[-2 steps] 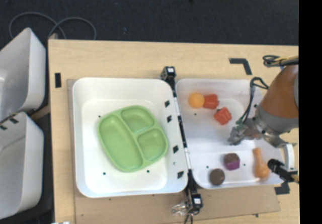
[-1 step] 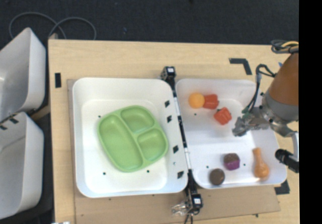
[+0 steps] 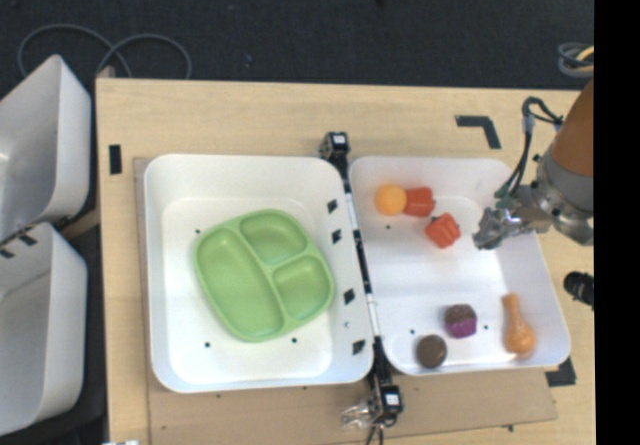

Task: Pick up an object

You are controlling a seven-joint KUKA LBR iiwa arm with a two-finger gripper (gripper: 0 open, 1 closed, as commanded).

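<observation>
The right bin (image 3: 420, 278) holds several small items: an orange ball (image 3: 390, 199), a red block (image 3: 419, 201) touching it, a second red-orange piece (image 3: 442, 230), a purple piece (image 3: 460, 321), a brown round piece (image 3: 431, 351) and an orange carrot-like piece (image 3: 517, 325). My gripper (image 3: 495, 230) hangs over the bin's right side, just right of the second red-orange piece. Nothing shows between its fingers.
The left bin (image 3: 180, 353) carries a green divided plate (image 3: 263, 274). A black-marked divider (image 3: 355, 263) separates the two bins. White containers (image 3: 35, 143) stand off the bench's left edge. The arm's orange band (image 3: 575, 138) sits at the right edge.
</observation>
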